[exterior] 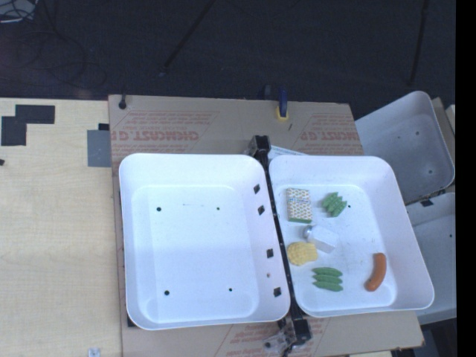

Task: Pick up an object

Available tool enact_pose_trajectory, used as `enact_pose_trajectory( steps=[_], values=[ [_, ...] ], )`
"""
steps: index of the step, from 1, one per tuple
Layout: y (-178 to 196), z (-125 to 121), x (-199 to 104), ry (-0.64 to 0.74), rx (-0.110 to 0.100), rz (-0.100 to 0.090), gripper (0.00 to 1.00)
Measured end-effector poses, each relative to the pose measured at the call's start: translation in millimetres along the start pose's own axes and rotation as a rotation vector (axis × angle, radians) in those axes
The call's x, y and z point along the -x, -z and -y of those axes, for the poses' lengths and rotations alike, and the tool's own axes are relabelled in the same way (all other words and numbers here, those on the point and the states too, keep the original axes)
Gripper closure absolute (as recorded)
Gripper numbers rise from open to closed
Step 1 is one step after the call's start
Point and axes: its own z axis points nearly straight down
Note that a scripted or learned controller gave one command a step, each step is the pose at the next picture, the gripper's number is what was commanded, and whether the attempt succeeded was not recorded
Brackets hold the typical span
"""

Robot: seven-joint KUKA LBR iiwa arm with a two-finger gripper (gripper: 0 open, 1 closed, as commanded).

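Observation:
The right bin holds several small objects. A green-and-white patterned packet lies near its left wall. To the right of the packet sits a small green leafy piece. Lower down are a clear or white small block, a yellow corn-like piece, a green pea pod and an orange-red sausage at the right.
The left bin sits beside the right one, joined by black clips along the shared edge. Both rest on a cardboard sheet on a wooden bench. A grey tray lies off to the right.

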Motion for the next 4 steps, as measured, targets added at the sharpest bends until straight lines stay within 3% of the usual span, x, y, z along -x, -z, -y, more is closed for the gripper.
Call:
enact_pose_trajectory(
  steps=[1, 2, 3, 4],
  values=[
    [-5.9, 4.1, -43.9, -0.009, 0.001, -0.001, 1.00],
    [-74.2, 98.6, -58.9, -0.011, -0.005, -0.004, 1.00],
    [-11.7, 100.6, -123.3, -0.006, 0.004, 0.000, 1.00],
    [-5.6, 102.2, -174.8, -0.006, 0.003, 0.000, 1.00]
  ],
)
